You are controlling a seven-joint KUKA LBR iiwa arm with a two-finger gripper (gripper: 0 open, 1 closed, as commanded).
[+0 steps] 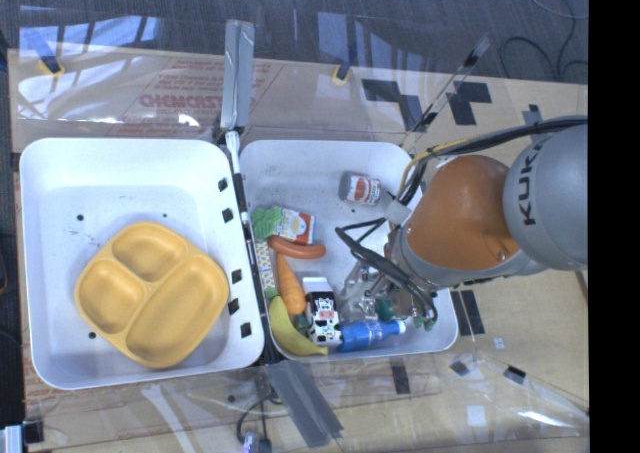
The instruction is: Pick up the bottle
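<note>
Lower right of the frame, right-hand bin (300, 156): one blue bottle (372, 333), lying on its side along the bin's bottom wall, cap end toward the right. Gripper (372, 293) poised just above the bottle, amid cables and metal parts; whether its fingers are apart or closed cannot be told, and nothing can be made out between them. Arm (470, 211), grey with orange band, entering from the right edge. Left of the bottle: small black-and-white cow-patterned carton (322, 315), touching a yellow banana (288, 333). Above these: orange carrot (290, 286), reddish sausage (297, 249), green-and-white packet (287, 223). Upper middle of the same bin: small can (360, 188) on its side. Left-hand bin (60, 166): yellow three-compartment plate (150, 293), lower centre.
</note>
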